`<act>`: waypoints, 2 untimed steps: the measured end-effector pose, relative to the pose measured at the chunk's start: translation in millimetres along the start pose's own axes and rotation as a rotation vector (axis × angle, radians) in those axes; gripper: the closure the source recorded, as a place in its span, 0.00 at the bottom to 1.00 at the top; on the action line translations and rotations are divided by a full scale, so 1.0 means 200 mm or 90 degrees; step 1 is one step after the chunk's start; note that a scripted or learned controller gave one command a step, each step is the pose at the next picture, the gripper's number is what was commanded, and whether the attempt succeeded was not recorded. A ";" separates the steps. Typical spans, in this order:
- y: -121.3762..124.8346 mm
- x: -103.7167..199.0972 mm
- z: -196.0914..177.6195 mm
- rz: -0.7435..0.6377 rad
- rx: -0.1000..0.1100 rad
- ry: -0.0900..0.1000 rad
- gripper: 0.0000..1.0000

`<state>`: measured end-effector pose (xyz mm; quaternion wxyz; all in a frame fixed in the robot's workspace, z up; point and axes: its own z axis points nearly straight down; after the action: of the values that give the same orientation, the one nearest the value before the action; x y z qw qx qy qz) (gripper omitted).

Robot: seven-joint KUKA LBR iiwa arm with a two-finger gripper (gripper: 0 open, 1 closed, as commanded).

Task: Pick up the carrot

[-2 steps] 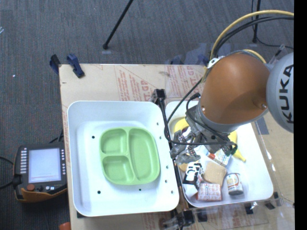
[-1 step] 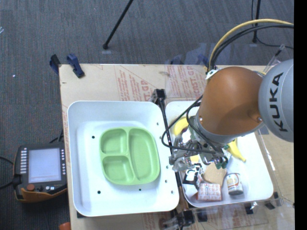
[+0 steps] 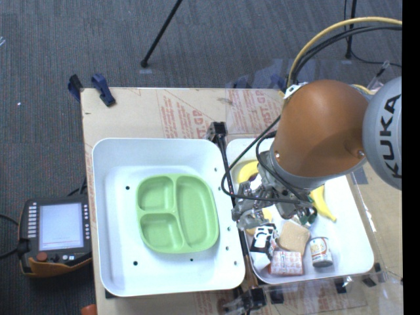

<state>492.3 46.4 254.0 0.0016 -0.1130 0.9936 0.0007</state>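
A: Carrot position?
B: Cannot tell (arm (image 3: 321, 130) covers much of the right bin (image 3: 364, 241)).
A: Fingers (image 3: 254, 216)?
B: Over that bin; open or closed, unreadable. Bread slice (image 3: 293, 237) just beside them, can (image 3: 320, 251) past it, banana (image 3: 323, 205) near. Green plate (image 3: 177, 213) well apart, in the left bin (image 3: 108, 176).

Most of right bin (image 3: 359, 241) behind arm (image 3: 321, 136); gripper (image 3: 266, 216) partly obscured.

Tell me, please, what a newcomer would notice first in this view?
The arm, with its big orange band, looms over the right bin and hides much of it. The green plate, split into three compartments, lies alone in the left bin. Around the gripper lie a banana, a can and small packets.
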 end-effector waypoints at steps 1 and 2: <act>0.00 -0.01 -0.04 0.000 -0.001 0.000 1.00; -0.09 0.05 0.27 0.213 0.001 0.003 1.00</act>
<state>486.7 27.7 200.2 -0.0011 0.0538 0.9985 0.0002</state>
